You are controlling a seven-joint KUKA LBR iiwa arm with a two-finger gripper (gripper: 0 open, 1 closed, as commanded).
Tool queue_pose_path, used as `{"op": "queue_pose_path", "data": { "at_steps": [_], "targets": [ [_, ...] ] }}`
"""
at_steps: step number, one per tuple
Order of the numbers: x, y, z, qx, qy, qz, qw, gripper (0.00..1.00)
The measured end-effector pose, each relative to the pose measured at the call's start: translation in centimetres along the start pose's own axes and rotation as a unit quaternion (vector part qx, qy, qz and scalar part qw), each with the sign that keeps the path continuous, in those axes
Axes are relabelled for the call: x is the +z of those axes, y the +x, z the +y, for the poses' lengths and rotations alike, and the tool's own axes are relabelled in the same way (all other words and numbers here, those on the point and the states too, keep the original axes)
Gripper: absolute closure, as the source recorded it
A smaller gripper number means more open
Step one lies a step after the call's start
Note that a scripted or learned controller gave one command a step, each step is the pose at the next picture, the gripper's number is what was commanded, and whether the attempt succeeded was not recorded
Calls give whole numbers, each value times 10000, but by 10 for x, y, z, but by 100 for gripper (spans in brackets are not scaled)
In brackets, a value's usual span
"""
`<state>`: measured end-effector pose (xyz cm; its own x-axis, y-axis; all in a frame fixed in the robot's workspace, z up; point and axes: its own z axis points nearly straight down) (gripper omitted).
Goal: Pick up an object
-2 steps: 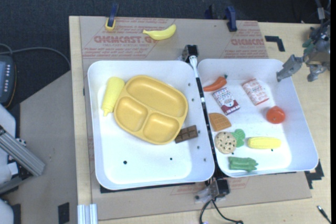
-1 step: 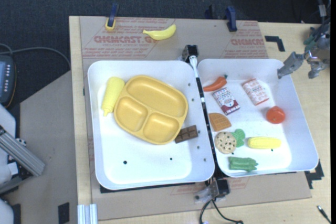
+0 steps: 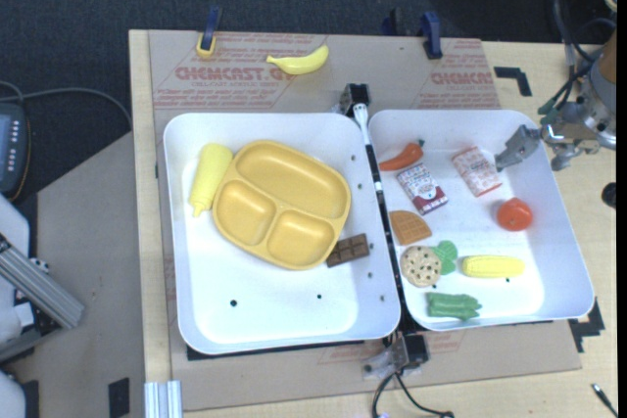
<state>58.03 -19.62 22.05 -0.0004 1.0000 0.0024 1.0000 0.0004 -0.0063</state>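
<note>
My gripper (image 3: 537, 155) hangs over the far right part of the right bin (image 3: 568, 240), fingers spread open with nothing between them. Just left of it lies a pink-and-white packet (image 3: 477, 171), and a red tomato (image 3: 514, 213) sits just below it. The same bin holds a red pepper (image 3: 402, 156), a red-and-white carton (image 3: 422, 188), a waffle piece (image 3: 409, 227), a cookie (image 3: 421, 265), a yellow corn cob (image 3: 492, 266) and a green vegetable (image 3: 454, 305).
The left bin (image 3: 255, 308) holds a yellow divided plate (image 3: 279, 203), a yellow bottle (image 3: 208, 176) and a chocolate bar (image 3: 348, 251). A banana (image 3: 301, 62) lies on the cardboard behind the bins. A black divider strip (image 3: 372, 171) runs between the bins.
</note>
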Motion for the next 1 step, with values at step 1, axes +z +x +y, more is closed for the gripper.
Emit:
{"op": "queue_pose_path", "data": {
  "at_steps": [1],
  "targets": [
    [61, 9, 1, -2, 3, 3, 10000, 0]
  ]
}}
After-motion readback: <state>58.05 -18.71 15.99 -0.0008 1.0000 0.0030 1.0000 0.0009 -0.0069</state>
